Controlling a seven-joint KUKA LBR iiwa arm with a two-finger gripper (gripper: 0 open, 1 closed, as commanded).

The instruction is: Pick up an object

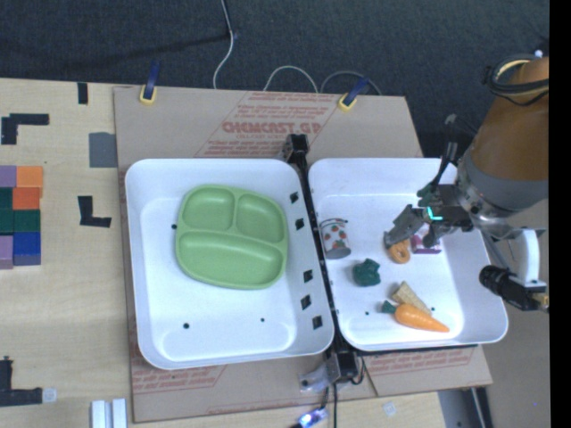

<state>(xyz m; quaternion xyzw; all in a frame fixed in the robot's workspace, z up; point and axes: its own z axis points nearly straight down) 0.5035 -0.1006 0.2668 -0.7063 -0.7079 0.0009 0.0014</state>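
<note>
A dark carpet (375,25) lies far. Near it, a wooden bench (62,328) bears a cardboard sheet (268,123); coloured blocks (20,217) sit left.

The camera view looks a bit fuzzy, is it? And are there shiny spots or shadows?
In the camera view, small toys like the carrot look soft and slightly blurred; the white bins are bright but not glaring; soft shadows sit under the green plate and the tool; the cloth behind is dark.
</note>
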